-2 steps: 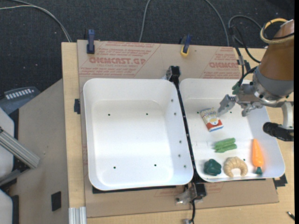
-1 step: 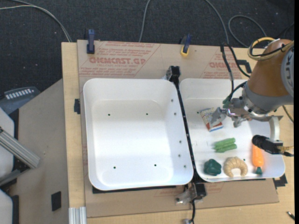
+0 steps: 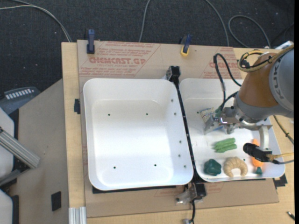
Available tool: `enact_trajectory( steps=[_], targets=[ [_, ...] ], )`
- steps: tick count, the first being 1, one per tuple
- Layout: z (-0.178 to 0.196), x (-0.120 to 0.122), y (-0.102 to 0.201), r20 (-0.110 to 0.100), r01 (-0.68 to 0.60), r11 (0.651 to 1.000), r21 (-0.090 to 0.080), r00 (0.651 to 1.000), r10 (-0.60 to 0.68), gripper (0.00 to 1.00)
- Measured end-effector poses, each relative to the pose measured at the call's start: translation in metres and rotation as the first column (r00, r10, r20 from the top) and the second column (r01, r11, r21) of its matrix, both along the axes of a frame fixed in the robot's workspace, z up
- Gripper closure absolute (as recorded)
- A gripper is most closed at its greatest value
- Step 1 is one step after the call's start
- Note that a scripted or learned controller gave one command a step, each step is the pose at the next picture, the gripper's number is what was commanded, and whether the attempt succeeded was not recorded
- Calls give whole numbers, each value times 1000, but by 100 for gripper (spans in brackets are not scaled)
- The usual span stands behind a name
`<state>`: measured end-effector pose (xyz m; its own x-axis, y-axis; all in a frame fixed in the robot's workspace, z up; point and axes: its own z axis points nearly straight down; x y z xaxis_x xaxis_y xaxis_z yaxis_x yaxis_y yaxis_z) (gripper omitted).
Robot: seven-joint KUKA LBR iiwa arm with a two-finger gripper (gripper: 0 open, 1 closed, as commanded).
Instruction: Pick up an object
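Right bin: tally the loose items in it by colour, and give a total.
Light green: 1, the pea pod
Dark teal: 1, the lumpy toy
Tan: 1, the croissant
Orange: 1, a piece partly hidden at the right edge
Total: 4 in the right bin

Arm [image 3: 266,85] hides part of the orange object [image 3: 256,160]

Cardboard-topped bench [image 3: 70,125], two white bins [image 3: 135,129] side by side
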<state>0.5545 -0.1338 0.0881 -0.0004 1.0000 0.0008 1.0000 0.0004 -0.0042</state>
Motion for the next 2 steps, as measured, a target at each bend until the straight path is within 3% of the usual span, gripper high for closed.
enact_trajectory(
  steps=[1, 2],
  targets=[
    [13, 2, 0, 6, 0, 1000, -1, 1000, 0, 100],
    [58, -4, 1, 8, 0, 1000, -1, 1000, 0, 100]
  ],
)
